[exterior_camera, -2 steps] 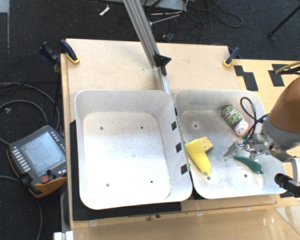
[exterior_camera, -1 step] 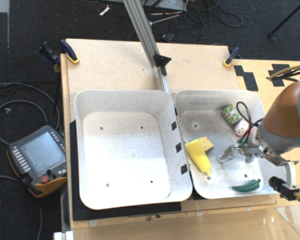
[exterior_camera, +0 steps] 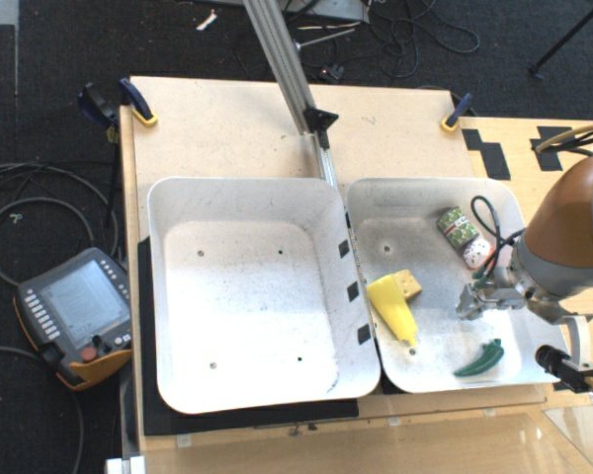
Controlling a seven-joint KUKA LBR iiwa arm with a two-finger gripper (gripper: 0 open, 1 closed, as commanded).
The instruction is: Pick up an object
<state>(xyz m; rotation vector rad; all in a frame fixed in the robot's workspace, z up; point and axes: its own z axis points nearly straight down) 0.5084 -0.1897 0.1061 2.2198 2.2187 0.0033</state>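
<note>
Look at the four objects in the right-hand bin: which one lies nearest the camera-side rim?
The dark green object. It lies lowest in the bin, below the gripper; the yellow banana, white die and green can sit farther back.

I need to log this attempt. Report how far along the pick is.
Done: the gripper is down inside the right bin, among the objects. In hand: nothing visibly held; the yellow banana, green pepper, green can and white die all lie on the bin floor. Left: grasp one object and lift it clear.
</note>
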